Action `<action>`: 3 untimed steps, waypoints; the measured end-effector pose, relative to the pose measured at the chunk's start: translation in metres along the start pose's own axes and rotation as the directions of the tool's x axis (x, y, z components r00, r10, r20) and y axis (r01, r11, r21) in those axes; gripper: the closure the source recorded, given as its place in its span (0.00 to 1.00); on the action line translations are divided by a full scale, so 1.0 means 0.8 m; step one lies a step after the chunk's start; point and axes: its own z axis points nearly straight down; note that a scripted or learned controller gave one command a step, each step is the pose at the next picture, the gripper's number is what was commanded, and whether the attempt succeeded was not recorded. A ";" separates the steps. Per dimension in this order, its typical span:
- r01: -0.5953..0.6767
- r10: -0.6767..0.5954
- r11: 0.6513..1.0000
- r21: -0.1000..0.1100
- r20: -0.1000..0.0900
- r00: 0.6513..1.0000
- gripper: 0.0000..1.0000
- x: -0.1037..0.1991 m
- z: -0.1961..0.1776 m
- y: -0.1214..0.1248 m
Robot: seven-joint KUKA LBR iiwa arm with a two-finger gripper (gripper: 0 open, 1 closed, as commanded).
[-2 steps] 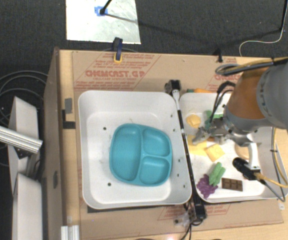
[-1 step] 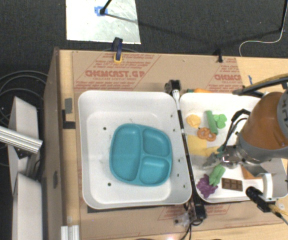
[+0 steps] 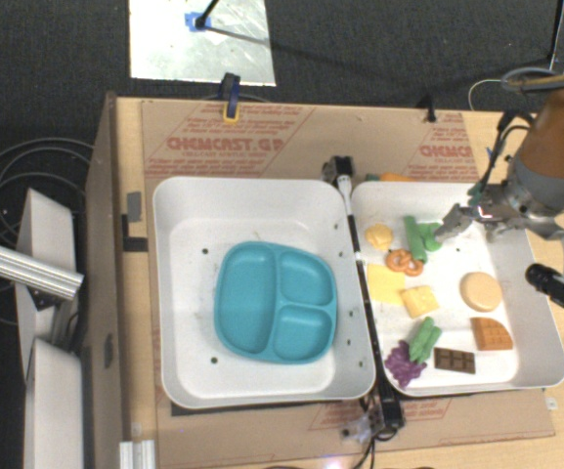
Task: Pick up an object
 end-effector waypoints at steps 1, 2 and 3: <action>0.004 -0.004 1.000 0.013 -0.006 1.000 0.00 0.057 0.125 0.034; -0.006 0.006 1.000 0.023 -0.009 1.000 0.00 0.057 0.120 -0.065; -0.006 0.007 1.000 0.022 -0.008 1.000 0.00 0.056 0.119 -0.135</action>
